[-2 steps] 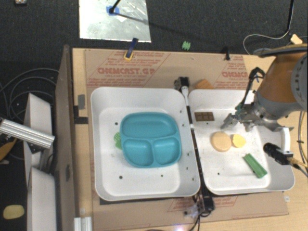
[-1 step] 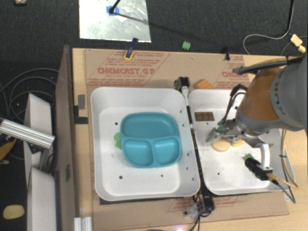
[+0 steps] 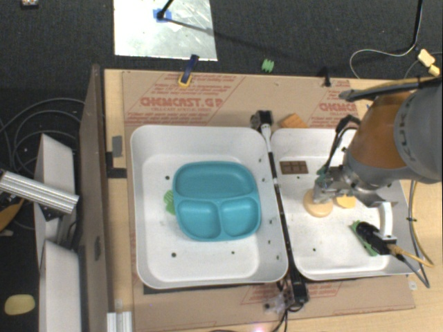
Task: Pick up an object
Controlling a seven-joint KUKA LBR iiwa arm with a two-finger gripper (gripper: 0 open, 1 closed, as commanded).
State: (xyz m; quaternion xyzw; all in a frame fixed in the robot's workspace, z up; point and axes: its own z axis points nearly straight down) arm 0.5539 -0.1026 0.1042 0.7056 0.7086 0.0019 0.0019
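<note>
Nearest to me, right of the tan disc (image 3: 318, 209) and closer to the front wall of the right bin (image 3: 325, 265), lies a small green thing (image 3: 359, 227), partly hidden, so I cannot say what it is. The tan disc itself lies flat on the floor of that bin, near its middle. My tool (image 3: 322, 191) stands right over the disc's far edge, pointing down at it and at least very close to it. Whether the tool is apart, together or clamped on the disc I cannot tell from this slant. Just beside the disc on its right, a small yellow piece (image 3: 345, 202) lies half under my wrist. Left of the disc, across the rim where the two bins meet, a blue divided plate (image 3: 214, 199) lies in the middle of the left bin (image 3: 159, 254), with a green scrap (image 3: 168, 200) poking out from under the side away from the disc. Beyond the disc and a little left, a flat brown grid piece (image 3: 293, 167) lies apart from it. Farther still, outside the bin, an orange wedge (image 3: 293, 121) rests on the worktop (image 3: 208, 102), whose brown sheet bears red print.
</note>
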